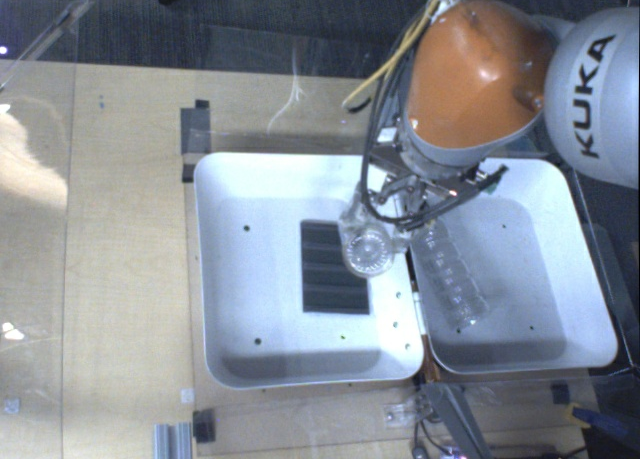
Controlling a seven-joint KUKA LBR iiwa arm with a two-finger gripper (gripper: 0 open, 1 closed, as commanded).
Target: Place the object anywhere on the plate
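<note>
Closest to the lens is the arm (470,72), its orange band sitting over the seam between the two bins, with the gripper (405,197) tucked underneath. Honestly can't tell if the gripper is spread or clamped; the wrist hides it.

The cup (368,250), a small clear thing, sits just below the gripper and overlaps the top right corner of the plate (330,272). No idea if it's resting there or hanging above.

My take: it's barely over the plate's edge, so I'd nudge it left toward the middle before letting go, then lower slowly. Clear round stuff probably rolls or tips if dropped on those ribs.

Bins: the left bin (230,247) has the black ribbed plate lying flat. The right bin (560,247) has a clear ribbed piece (455,287) lying at a slant near its left wall.
</note>
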